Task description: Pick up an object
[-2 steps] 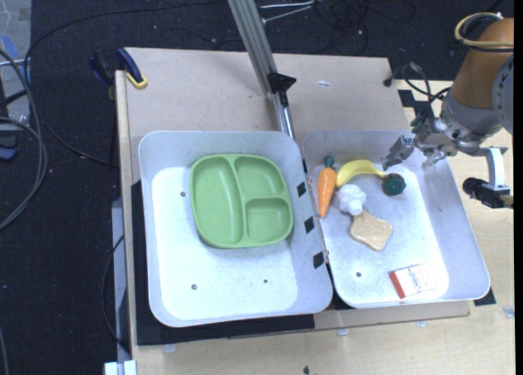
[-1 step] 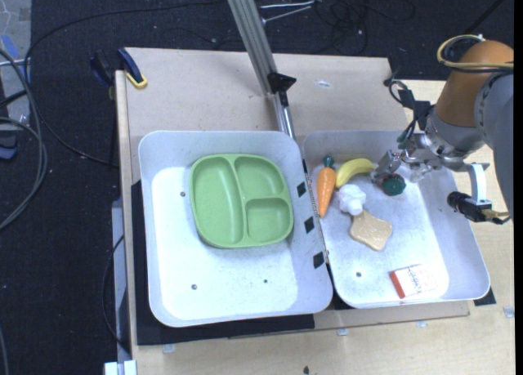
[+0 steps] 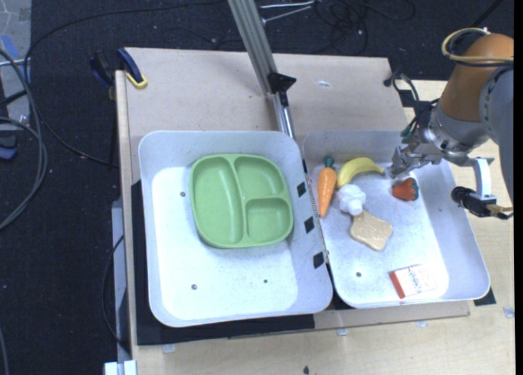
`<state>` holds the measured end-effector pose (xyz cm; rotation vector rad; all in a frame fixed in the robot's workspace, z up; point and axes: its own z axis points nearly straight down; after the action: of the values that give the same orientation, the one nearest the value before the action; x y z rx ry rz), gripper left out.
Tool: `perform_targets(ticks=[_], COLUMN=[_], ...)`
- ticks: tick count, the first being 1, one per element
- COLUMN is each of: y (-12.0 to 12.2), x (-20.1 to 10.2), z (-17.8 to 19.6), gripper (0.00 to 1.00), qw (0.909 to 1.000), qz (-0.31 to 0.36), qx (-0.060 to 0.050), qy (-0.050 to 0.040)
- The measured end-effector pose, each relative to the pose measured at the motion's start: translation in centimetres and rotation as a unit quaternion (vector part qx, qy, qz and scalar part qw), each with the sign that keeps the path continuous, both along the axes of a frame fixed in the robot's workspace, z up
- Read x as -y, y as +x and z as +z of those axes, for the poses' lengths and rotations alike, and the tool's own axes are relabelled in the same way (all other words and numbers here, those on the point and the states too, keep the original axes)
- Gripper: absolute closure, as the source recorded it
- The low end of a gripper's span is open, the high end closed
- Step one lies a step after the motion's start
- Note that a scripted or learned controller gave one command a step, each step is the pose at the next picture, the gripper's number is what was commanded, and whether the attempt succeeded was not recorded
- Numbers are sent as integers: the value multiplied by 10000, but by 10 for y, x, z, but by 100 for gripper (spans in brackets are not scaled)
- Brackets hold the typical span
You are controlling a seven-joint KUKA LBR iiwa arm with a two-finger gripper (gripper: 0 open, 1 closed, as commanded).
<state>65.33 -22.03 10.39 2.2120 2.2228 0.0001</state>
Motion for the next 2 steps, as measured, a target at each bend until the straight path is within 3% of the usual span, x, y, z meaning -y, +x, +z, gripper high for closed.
perform_targets(ticks=[2], y=[3], x=[-4], z=[128], gripper=[100], qw=[10000], qz=[-9], qx=[27], qy=[3])
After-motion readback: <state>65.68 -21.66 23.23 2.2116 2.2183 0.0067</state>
